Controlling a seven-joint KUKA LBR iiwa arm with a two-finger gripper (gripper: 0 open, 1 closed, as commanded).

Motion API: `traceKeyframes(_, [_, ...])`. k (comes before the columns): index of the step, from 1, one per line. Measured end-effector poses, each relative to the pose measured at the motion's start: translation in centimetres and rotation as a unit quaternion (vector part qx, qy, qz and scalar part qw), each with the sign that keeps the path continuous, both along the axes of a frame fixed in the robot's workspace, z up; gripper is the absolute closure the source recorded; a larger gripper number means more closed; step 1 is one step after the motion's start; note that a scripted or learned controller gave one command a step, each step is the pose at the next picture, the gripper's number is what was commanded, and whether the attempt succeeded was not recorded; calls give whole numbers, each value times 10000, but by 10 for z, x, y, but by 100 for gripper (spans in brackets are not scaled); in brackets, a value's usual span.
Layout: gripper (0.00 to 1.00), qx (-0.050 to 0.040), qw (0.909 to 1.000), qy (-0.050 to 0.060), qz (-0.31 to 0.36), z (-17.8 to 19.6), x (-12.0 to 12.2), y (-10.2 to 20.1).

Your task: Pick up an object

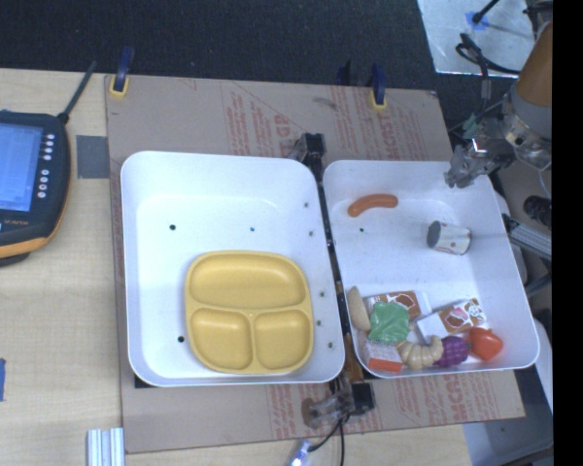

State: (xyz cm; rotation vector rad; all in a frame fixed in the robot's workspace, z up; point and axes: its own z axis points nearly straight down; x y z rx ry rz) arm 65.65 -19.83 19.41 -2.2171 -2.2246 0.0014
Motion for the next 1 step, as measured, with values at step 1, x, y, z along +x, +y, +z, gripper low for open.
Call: traceKeyframes(1, [100, -2, 10000, -5, 3, 31, -8, 22])
